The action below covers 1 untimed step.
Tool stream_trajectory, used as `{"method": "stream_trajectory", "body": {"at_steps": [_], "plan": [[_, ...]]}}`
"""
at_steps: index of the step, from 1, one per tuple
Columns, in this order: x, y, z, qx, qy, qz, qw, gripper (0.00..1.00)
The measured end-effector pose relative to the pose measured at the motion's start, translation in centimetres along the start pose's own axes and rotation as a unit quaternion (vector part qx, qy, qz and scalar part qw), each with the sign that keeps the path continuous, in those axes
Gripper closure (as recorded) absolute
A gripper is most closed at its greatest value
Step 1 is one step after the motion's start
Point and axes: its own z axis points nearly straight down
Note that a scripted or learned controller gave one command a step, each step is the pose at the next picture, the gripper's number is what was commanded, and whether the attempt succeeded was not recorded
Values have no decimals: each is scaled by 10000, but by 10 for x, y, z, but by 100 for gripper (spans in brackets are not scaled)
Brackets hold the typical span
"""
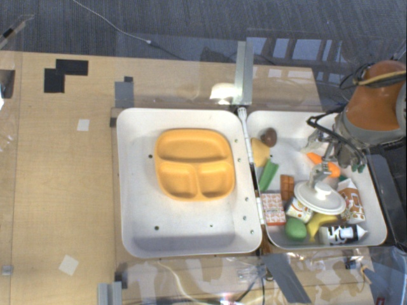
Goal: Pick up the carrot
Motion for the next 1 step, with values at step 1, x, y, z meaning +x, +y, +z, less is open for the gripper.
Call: {"method": "stream_trajectory", "body": {"at_steps": [1], "plan": [[-3, 0, -15, 17, -27, -38, 10000, 100]]}}
